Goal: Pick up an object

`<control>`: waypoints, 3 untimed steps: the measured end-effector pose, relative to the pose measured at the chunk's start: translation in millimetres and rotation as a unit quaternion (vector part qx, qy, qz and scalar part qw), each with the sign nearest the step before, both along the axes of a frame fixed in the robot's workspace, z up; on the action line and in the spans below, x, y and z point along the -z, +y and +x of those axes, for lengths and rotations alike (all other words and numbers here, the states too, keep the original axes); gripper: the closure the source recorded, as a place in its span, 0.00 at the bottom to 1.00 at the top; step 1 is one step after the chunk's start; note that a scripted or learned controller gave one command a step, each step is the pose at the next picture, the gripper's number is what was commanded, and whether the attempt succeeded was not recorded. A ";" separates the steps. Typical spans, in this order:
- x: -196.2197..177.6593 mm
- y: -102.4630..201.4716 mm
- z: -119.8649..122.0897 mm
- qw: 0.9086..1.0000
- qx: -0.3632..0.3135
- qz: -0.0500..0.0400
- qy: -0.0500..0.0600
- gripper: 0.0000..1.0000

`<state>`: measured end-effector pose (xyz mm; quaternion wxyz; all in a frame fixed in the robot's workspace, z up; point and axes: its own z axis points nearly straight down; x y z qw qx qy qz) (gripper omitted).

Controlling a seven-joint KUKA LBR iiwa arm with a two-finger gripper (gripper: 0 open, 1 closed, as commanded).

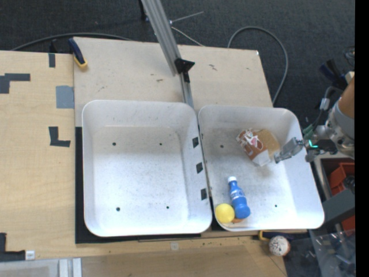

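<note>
End effector (288,150) sits at R bin's (300,209) right wall, just beside brown packet (258,143); finger state: cannot tell. Blue bottle (237,197) and yellow ball (224,213) lie touching at bin's front edge. L bin (92,154) adjoins.

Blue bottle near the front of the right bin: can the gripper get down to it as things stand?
Probably yes. The blue bottle lies flat with open floor above and to its right; the gripper is near the bin's right wall. A yellow ball touching its lower end may crowd a grasp there.
</note>
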<state>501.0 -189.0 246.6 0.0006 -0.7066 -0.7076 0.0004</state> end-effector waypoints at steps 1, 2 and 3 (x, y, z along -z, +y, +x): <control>62.1 -2.9 3.7 1.000 0.001 0.001 0.003 0.00; 116.6 -9.6 -5.0 1.000 0.001 0.001 0.003 0.00; 158.8 -9.5 -5.0 1.000 0.000 -0.001 0.000 0.00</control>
